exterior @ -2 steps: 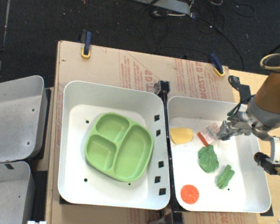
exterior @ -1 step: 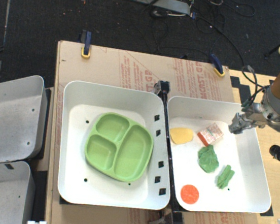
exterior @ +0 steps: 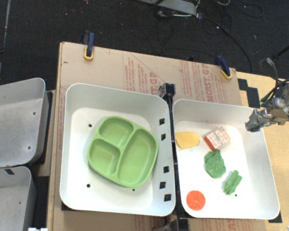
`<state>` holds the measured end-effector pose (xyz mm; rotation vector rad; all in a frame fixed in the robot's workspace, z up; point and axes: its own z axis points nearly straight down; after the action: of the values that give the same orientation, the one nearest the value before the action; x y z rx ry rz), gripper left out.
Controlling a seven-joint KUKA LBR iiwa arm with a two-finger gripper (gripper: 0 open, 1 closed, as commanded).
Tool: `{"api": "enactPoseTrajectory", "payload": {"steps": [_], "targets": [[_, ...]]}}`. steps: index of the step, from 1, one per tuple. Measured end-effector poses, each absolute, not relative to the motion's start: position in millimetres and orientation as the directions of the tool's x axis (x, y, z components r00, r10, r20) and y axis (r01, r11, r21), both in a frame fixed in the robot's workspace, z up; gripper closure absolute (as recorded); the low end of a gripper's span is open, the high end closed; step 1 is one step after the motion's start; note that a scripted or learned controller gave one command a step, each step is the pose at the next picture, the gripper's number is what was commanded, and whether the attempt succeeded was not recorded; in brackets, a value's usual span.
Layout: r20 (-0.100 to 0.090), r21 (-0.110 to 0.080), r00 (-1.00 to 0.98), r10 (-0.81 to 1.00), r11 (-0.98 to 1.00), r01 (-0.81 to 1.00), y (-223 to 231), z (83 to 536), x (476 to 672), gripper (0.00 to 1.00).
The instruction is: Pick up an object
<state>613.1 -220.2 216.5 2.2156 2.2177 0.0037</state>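
My gripper (exterior: 255, 123) hovers over the right bin's (exterior: 264, 170) far corner, beyond the red box (exterior: 218, 138); I cannot tell its state.

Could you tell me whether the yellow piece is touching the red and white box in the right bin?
Apart. The camera view shows a strip of white bin floor between the yellow piece and the red and white box.

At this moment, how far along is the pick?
Nothing looks done yet: the yellow piece, red-and-white box, two green items and orange disc all lie in the right bin. The hand sits at that bin's upper right rim with nothing visibly held. Descending, grasping and lifting remain.
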Motion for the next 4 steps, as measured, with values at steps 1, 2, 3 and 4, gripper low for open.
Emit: {"api": "enactPoseTrajectory", "payload": {"steps": [1,2,3,4], "targets": [[-0.003,0.007,-0.003,1.0,0.003,1.0,-220,265,614.6,1.0],[0.0,0.0,-0.006,1.0,0.006,1.0,-171,269,603.9,1.0],[0.001,-0.001,-0.007,1.0,0.007,1.0,-126,260,595.5,1.0],[0.001,-0.001,-0.007,1.0,0.007,1.0,-72,265,589.0,1.0]]}}
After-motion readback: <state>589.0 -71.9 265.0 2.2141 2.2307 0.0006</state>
